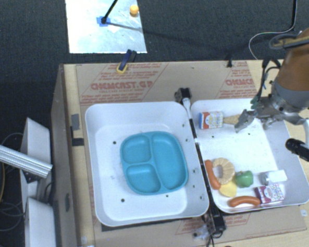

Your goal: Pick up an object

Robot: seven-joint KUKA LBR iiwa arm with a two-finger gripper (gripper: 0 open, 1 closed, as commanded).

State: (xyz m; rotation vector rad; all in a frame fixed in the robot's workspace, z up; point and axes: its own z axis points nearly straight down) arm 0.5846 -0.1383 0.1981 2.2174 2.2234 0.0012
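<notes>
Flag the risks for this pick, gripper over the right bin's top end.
1. The gripper sits beside the small carton, not over it; closing here may grab nothing.
2. The other items, like the green piece and sausage, are bunched, so a descent there could nudge neighbours.

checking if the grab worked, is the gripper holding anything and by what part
Nothing is held. The gripper hovers over the right bin beside the small carton, with nothing between its fingers.
</notes>
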